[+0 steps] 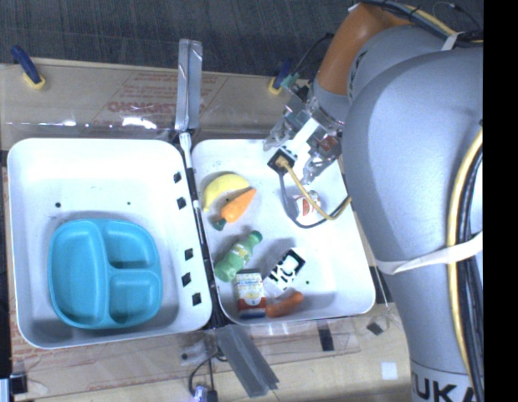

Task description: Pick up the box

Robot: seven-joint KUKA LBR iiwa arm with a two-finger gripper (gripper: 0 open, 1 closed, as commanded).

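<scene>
A small black box with white markings [286, 268] lies tilted in the front part of the right bin [346, 258]. My gripper [294, 159] hovers over the back of that bin, well behind the box and apart from it. Its two silver fingers [276, 137] stand open with nothing between them. A yellow cable hangs from the gripper down toward the bin floor.
The right bin also holds a banana [221, 186], a carrot [237, 206], a green bottle [235, 258], a small red-labelled carton [250, 291] and a sausage [284, 305] crowded beside the box. A blue divided plate [105, 271] lies in the left bin [33, 166].
</scene>
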